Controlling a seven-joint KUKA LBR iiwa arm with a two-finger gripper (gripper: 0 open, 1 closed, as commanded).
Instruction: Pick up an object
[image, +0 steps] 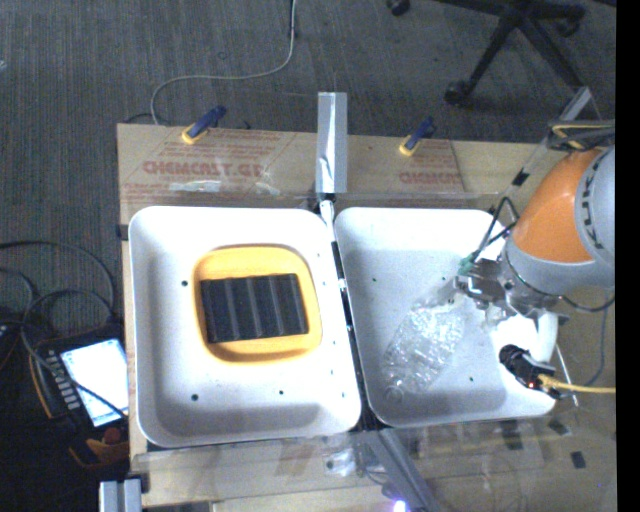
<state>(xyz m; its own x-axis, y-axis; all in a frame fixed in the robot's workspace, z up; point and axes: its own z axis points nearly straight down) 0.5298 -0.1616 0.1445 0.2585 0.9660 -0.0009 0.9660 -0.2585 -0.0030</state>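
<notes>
Over the right part of the right bin (400, 250) I see the gripper (483, 287), hanging from the grey wrist with its orange band. Whether it is clenched or released I cannot tell from this slanted view, and I see nothing gripped in it.

Just beside the gripper, toward the view's left and lower edge, lies a crumpled clear plastic bottle (425, 340). It lies slantwise on the bin floor, with its upper end closest to the gripper; I cannot tell whether the two touch.

Well apart from the gripper, across the divide between the bins, the left bin (150, 300) holds a yellow tray (258, 262) with a black ribbed panel (253, 308) set in its middle.

Beyond both bins, farther from the gripper toward the view's top, a cardboard sheet (220, 170) lies on the bench, with a blue-and-yellow clamp (203, 124) on its edge.
</notes>
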